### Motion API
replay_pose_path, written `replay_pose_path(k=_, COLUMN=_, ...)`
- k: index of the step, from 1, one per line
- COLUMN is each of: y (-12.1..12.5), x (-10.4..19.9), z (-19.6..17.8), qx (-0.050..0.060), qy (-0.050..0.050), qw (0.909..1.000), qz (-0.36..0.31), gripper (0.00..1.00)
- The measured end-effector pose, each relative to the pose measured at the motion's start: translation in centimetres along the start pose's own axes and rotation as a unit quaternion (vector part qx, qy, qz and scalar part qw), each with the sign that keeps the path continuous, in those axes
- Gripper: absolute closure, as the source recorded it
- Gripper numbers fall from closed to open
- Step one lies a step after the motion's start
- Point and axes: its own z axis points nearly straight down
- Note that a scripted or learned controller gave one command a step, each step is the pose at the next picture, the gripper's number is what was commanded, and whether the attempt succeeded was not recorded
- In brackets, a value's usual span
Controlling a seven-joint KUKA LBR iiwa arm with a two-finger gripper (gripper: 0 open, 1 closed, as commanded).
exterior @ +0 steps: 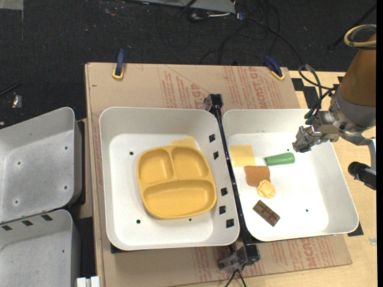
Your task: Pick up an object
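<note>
In the right bin (pixel 335 190) lie a green stick (pixel 279 158), a pale yellow square (pixel 242 155), a brown slab (pixel 257 174), a small yellow lump (pixel 266 189) and a dark chocolate bar (pixel 266 213). My gripper (pixel 302 141) hangs over the bin's upper right part, just right of and above the green stick's end. Nothing shows between its fingers.
The left bin (pixel 119 160) holds a yellow divided plate (pixel 176 181) with a pale yellow piece (pixel 185 142) tucked behind it. A black divider (pixel 224 160) runs between the bins. Spare white bins (pixel 36 160) lie at the far left. Cables trail by the arm at right.
</note>
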Motion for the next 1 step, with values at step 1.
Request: replay_pose_path(k=1, y=0.13, x=-0.02, z=-2.56, qx=0.002, qy=0.000, qw=1.0000, qz=0.000, gripper=1.00)
